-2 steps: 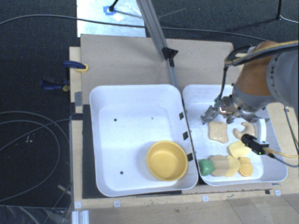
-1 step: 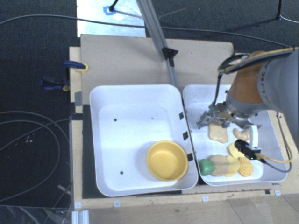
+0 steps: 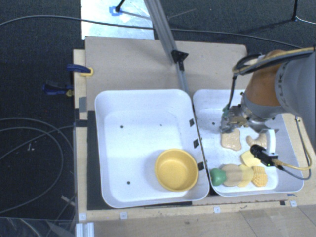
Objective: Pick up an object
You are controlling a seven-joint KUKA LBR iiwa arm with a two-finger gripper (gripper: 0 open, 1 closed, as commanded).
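Gripper (image 3: 228,126) low in right bin (image 3: 210,105), tip just above tan piece (image 3: 230,141), touching or nearly; can't tell jaw state; more toys (image 3: 240,175) nearer front; yellow bowl (image 3: 176,169) in left bin (image 3: 138,102).

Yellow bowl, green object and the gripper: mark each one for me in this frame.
yellow bowl (image 3: 176,169): camera view, on its inner floor, in the left bin.
green object (image 3: 217,176): camera view, on its top, in the right bin.
gripper (image 3: 227,125): camera view, at its tip, over the right bin.
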